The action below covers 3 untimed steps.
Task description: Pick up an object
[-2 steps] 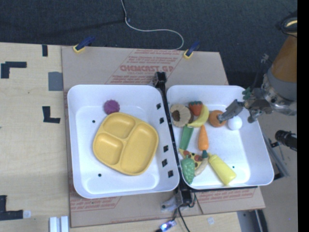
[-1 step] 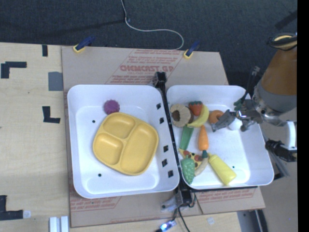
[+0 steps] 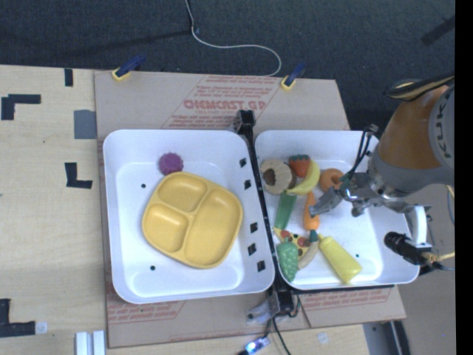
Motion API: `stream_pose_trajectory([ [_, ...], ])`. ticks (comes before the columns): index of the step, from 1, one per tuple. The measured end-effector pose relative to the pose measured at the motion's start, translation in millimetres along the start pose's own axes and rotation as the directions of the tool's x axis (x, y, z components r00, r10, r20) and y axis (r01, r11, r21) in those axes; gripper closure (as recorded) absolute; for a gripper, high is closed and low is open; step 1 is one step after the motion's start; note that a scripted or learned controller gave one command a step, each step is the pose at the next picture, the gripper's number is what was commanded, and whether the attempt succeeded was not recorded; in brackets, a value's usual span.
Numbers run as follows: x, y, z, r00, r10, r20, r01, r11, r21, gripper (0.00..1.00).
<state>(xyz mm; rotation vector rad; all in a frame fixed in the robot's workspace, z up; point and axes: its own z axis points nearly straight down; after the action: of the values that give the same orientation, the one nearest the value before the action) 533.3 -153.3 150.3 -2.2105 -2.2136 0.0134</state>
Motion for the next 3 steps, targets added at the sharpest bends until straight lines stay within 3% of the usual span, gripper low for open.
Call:
stream_pose_trajectory([
  [1,-3.0,-2.3,67.1,1.000,0.000,0.001,0.000,1.000,-0.005,0.00],
  [2,-2.9,-2.4,68.4,1.000,0.001,0.002,-0.001,1.000,-0.010,0.00],
  [3,-3.3,-2.9,61.7,1.000,0.000,0.003,0.000,1.000,-0.006,1.00],
])
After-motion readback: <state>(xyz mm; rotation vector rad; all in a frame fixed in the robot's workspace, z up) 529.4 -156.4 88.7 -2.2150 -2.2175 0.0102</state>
